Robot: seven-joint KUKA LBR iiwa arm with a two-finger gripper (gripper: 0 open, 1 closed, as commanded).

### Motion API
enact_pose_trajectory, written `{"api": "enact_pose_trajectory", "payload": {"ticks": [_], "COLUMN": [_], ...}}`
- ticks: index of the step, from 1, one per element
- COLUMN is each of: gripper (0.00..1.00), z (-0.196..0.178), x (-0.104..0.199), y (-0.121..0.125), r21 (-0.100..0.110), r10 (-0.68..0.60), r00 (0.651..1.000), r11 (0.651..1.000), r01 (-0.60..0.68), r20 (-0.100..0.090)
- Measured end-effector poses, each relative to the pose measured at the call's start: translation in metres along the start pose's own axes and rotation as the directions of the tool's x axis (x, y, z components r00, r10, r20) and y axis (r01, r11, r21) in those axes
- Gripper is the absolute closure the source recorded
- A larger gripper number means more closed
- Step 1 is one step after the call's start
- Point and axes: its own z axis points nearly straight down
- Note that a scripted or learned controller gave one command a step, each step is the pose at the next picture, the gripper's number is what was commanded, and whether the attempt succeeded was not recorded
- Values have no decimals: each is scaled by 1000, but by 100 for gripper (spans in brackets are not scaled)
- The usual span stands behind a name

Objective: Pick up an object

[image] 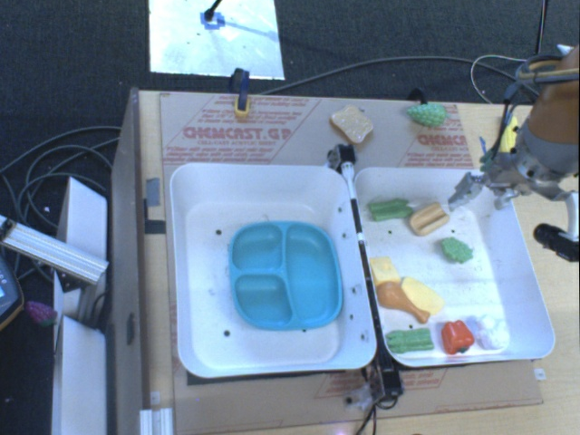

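Gripper sits over the far right part of the right bin, arm entering from the right edge. Fingers spread apart, nothing between them: one finger angles toward the bin's middle, the other lies nearer the right wall.

Closest object: tan bread roll, lying in the bin just beside and below the left-pointing fingertip, apart from it. Green pickle-shaped piece touches the roll on its left. Small green broccoli-like piece lies below the fingers, near them.

Near end of the right bin: yellow cheese block, drumstick, yellow chip-shaped piece, second green piece, red pepper.

Left bin holds a blue divided tray.

On the board beyond the bins: toast slice, green knobbly item.
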Motion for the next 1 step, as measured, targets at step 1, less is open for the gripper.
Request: {"api": "enact_pose_trajectory", "payload": {"ticks": [1], "gripper": [0], "z": [64], "x": [62], "y": [-60], "r21": [4], "r10": [1], "r00": [1000], "r11": [1000], "r01": [-1], "r20": [-3]}}
